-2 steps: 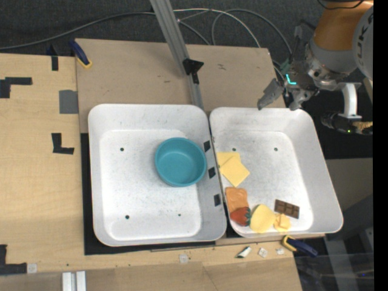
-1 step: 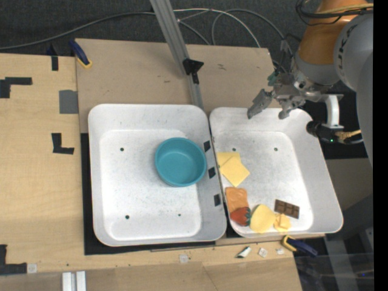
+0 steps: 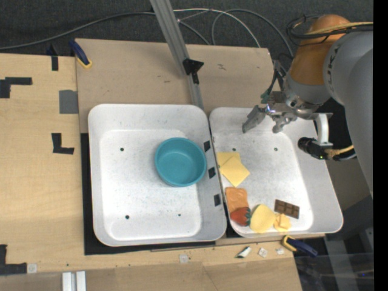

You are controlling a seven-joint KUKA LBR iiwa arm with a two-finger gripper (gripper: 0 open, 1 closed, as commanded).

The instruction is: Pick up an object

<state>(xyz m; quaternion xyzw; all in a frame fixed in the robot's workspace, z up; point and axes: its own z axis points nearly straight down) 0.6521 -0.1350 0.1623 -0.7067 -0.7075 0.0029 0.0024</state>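
Camera view shows the two-finger claw [image 3: 265, 122] spread wide and empty over the right white bin [image 3: 315, 180]; the flat yellow cheese-like slice [image 3: 233, 167] lies below-left of it. Approach step: next, descend over it.

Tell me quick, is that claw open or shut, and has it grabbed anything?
Gripper: open, fingers spread, nothing between them, above the right bin near its far end.

— Left bin [image 3: 109, 120]: blue bowl [image 3: 180, 161] at centre-right; bare floor left and below.
— Right bin [image 3: 315, 187]: yellow slices [image 3: 233, 167] by left wall; toy food cluster [image 3: 260, 214] along near edge; middle and right floor open beneath gripper [image 3: 267, 122].
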